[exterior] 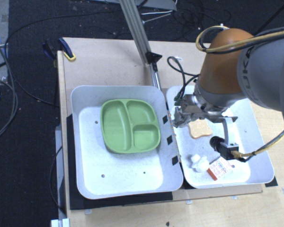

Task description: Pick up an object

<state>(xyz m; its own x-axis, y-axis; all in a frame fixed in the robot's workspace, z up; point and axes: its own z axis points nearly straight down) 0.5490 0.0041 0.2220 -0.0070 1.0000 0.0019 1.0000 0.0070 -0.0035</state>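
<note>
Nearest the camera in the right bin (258, 131) lie 2 small things: a red-and-white packet (218, 169) by the front rim and, just to its left as the camera sees it, a white lump (197, 161). They are close beside each other; I cannot tell whether they touch.

Further back lies the tan slice (200, 129), flat on the bin floor. I judge it the likeliest of the 3 to go for, since it is the one closest to me. It is about as broad as it is long, so no long axis tells me which way to turn my wrist.

My gripper (178, 116) hangs over the left edge of this bin, next to the wall shared with the left bin (123, 176). From it, the slice lies just to the camera's right and a little nearer the camera. That short sideways offset is what the next move depends on: I would need to shift over the slice before going down. I cannot tell whether my gripper is open or closed, and I see nothing held in it.

Across the wall, a green plate (130, 126) with 3 compartments sits in the left bin, well clear of my reach here.
</note>
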